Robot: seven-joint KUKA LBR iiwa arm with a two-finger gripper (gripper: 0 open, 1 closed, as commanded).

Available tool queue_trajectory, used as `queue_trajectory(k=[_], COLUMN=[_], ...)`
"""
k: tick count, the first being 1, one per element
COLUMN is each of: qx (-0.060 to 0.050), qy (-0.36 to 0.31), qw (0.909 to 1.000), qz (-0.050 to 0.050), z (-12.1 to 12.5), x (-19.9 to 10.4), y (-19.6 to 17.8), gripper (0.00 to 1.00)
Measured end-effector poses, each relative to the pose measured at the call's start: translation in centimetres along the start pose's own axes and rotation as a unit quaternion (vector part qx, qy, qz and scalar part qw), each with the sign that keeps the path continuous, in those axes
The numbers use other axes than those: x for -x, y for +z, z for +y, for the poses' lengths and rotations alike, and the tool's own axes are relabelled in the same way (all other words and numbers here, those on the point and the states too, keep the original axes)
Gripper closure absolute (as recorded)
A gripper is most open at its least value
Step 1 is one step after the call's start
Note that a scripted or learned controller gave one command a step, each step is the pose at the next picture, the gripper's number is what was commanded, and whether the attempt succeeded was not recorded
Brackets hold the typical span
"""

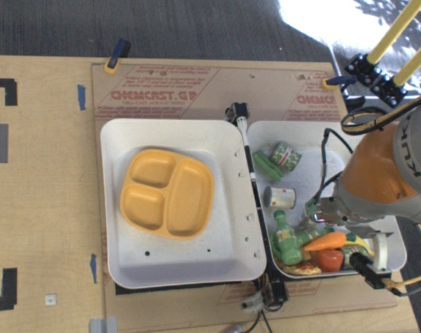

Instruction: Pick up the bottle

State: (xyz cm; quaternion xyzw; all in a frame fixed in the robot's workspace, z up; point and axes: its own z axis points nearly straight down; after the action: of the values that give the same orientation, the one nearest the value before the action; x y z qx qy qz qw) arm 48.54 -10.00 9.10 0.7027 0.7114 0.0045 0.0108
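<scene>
While the gripper [320, 217], its opening impossible to judge, hangs beside the green bottle [285, 239], it should settle squarely over the bottle's neck, clear of the carrot [326, 241].

two shallow white bins sit side by side on the desk: the left bin [120, 255] holds one yellow divided tray [167, 193], while the right bin [399, 252] holds one green bottle [285, 241], one green can [286, 155], one small white cup [281, 198], one carrot [325, 241] and one tomato [329, 259].
</scene>
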Motion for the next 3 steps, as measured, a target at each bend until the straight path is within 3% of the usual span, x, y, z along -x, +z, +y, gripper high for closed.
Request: queue_trajectory(k=[1,2,3], qx=[-0.001,0.0,0.0], qy=[-0.21,-0.225,-0.256], qw=[0.9777,0.9744,0.9668], qz=[0.005,-0.001,-0.001], z=[-0.1,0.0,0.0], x=[4.8,1.1,1.2], y=[0.1,0.0,0.0], gripper=[1.0,1.0,1.0])
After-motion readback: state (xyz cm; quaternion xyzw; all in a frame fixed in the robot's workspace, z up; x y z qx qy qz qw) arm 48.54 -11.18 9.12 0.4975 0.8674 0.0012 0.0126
